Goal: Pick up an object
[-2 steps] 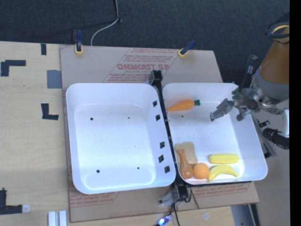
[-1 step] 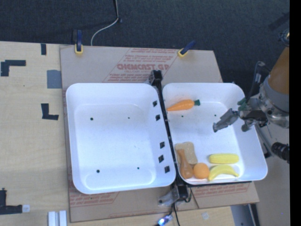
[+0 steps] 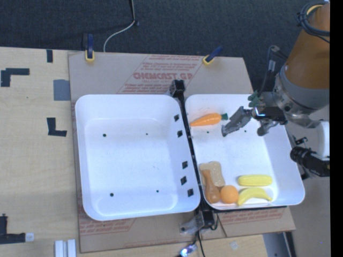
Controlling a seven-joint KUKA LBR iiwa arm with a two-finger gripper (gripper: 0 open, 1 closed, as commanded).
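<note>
red print on the cardboard sheet [image 3: 161, 74] under the bins reads "chemcast gp" at upper centre, upside-down-ish slant, smaller lines under it too small to read. two white bins side by side: left bin [image 3: 86, 143] at centre-left of frame, right bin [image 3: 284, 165] at centre-right, a row of black clips [image 3: 185, 165] along the seam between them. the gripper [image 3: 244, 123] sits over the upper part of the right bin, arm [image 3: 311, 52] coming in from the upper right edge, orange band up top, grey below. claw looks spread wide: one dark finger [image 3: 235, 123] sticks out down-left, the other finger [image 3: 266, 126] sits further right, with bare bin floor visible between, nothing held. the carrot [image 3: 206, 120] (orange with a green stub at its right end) lies in the upper left corner of the right bin, just left of the outstretched finger, near but apart from it, can't tell the height gap. lower in the same bin, well apart from the claw: a tan bread-like piece [image 3: 212, 171], a brown-orange bottle shape [image 3: 210, 189] under it, an orange ball [image 3: 229, 195] touching it, and two yellow bananas [image 3: 255, 188] at lower right. yellow clamp [image 3: 89, 52] and blue-yellow clamp [image 3: 212, 55] hold the cardboard's top edge. white cable [image 3: 122, 28] runs up over the dark carpet.
</note>
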